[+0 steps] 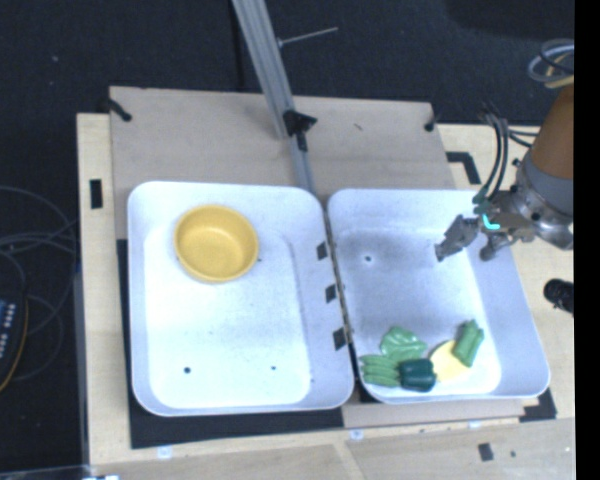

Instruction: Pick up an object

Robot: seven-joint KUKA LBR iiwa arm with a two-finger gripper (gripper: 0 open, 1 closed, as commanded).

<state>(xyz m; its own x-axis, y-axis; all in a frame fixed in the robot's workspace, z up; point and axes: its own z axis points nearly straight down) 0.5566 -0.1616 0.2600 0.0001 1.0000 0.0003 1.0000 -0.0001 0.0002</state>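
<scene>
Looking down at the desk, I am seeing the tool (472, 240) hanging over the upper right part of the right white bin (400, 258), its two fingers spread apart and gripping nothing. The small pile of toys is lying in that bin's lower corner: a green leafy soft toy (392, 353), a dark green block (416, 373), a yellow piece (448, 362) and a green stick-shaped piece (468, 341). I am judging the pile sits below the tool in the view, toward the near rim. A round yellow bowl (216, 243) is sitting in the left white bin (230, 368).
</scene>
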